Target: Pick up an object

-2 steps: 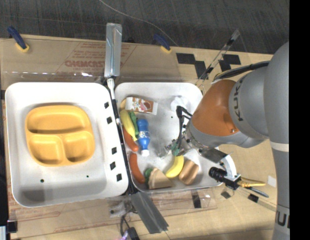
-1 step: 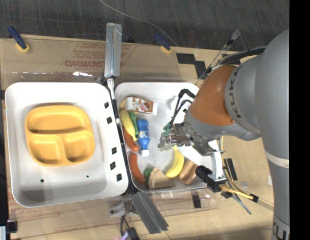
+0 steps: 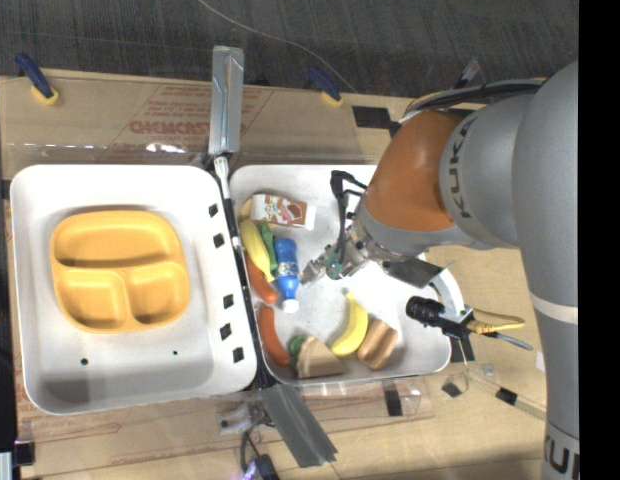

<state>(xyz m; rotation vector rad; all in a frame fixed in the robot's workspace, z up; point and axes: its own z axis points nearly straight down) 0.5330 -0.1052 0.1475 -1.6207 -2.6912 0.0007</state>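
The right bin [image 3: 320, 183] holds several toy foods. A blue bottle [image 3: 285, 266] stands near its left wall, beside a yellow banana [image 3: 255, 244] and a red-orange piece [image 3: 262, 280]. A small carton [image 3: 280, 210] lies at the back. Near the front lie a second banana [image 3: 351, 328], a brown bread roll [image 3: 378, 343], a tan wedge [image 3: 318, 360] and a green bit [image 3: 298, 347]. My gripper [image 3: 325, 266] hangs over the middle of this bin, just right of the blue bottle, with nothing visibly between its fingers.
The left bin [image 3: 30, 268] holds a yellow divided tray [image 3: 118, 266]. A grey divider bar [image 3: 225, 98] runs between the bins. The arm's orange band [image 3: 415, 178] and grey body cover the right bin's right side. Cardboard lies under both bins.
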